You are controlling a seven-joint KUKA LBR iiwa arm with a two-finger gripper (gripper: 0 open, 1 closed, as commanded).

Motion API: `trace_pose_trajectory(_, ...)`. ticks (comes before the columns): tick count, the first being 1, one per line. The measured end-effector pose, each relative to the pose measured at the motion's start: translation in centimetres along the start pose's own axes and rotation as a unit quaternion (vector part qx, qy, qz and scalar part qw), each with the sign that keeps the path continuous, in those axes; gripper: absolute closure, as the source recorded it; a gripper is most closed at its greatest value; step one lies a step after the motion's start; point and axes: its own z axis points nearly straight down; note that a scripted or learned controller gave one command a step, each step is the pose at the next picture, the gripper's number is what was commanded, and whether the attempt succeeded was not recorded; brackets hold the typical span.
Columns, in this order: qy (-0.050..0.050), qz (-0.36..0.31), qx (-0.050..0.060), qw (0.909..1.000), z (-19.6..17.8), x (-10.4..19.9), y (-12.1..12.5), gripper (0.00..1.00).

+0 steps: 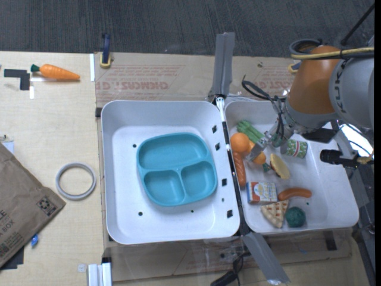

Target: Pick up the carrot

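The gripper (262,148) hangs low over the right bin (333,210), its dark fingertips crowded among toy food near the bin's left wall; whether it is open or closed cannot be told, since the tips blur into the clutter beneath them. The arm (318,79), smooth grey with a glossy orange band, is cut off at the right edge, and black cables loop across the bin's far rim. The carrot (239,167), a slim orange taper, lies lengthwise against the left wall of the right bin, its upper end partly covered by a round orange fruit (240,142) and the gripper's tip. Beside them sit a green ridged vegetable (251,131), a small can with a red and green label (296,147), a pale yellowish piece (280,165) too small to identify, a printed carton (262,192), a reddish sausage (293,193), a toast-coloured wedge (275,213) and a dark green knobbly lump (296,217). The left bin (119,159) holds a matte teal divided plate (177,168) with three compartments. On the pale wooden surface (47,130) rest a second carrot (55,72) with a green top, a grey ring (75,180) and a brown cardboard box (21,204), cut off at the left edge.
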Motion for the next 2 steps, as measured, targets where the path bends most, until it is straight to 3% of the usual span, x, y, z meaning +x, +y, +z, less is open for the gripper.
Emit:
trace_pose_trajectory(1,-0.001,0.002,-0.001,1.0,-1.0,-0.2,-0.1,1.0)
trace_pose_trajectory(2,0.0,0.174,0.001,0.9847,-10.0,1.6,6.0,1.0)
